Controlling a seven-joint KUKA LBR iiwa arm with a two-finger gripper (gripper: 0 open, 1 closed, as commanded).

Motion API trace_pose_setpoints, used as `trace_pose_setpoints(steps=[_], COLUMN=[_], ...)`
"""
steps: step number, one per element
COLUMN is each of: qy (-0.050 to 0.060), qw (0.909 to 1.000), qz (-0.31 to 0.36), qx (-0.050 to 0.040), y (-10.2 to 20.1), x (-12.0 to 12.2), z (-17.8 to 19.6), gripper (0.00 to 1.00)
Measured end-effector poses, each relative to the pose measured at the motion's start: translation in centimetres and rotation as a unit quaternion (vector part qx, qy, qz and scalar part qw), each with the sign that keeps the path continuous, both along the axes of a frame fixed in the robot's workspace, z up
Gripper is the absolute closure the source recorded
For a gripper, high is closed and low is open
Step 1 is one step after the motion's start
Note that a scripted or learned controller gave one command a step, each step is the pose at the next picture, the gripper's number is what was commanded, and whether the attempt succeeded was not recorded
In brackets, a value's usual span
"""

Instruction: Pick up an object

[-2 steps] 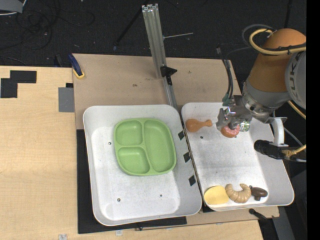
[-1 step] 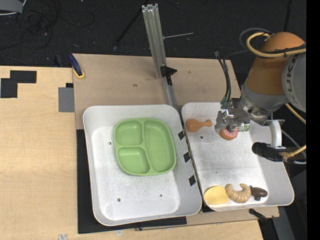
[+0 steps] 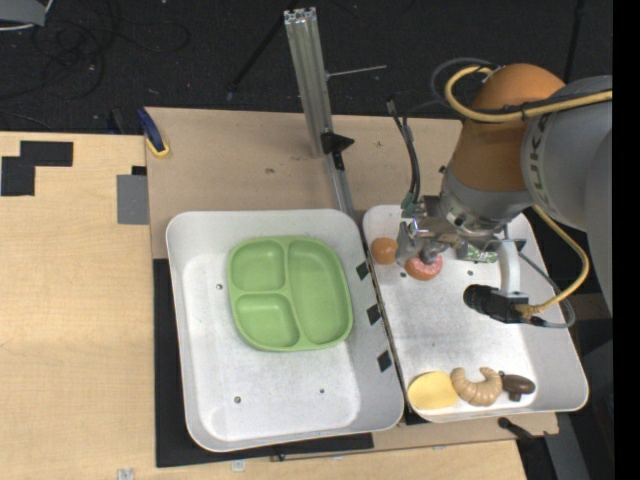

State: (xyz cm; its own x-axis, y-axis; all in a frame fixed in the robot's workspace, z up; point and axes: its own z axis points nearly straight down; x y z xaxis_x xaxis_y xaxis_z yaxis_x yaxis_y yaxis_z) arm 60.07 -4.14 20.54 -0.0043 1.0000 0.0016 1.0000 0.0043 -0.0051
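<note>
The grey arm [image 3: 560, 158] reaches in from the right over the right bin [image 3: 470, 358]. The left bin [image 3: 200, 368] holds a green divided plate [image 3: 290, 294]. The gripper [image 3: 421, 253] hangs low at the right bin's far end, just above a pink object [image 3: 426, 267]; whether it grips anything I cannot tell. An orange ball [image 3: 384, 250] lies just beside it. A yellow piece [image 3: 432, 391], a tan curled piece [image 3: 478, 386] and a small brown piece [image 3: 517, 384] lie along the near edge.
</note>
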Motion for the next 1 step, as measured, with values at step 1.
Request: trace_pose_setpoints(steps=[1], qy=[0.000], qw=[1.0000], qz=[0.000], qx=[0.0003], y=[4.86], x=[-0.13], z=[-0.27], gripper=[1.00])
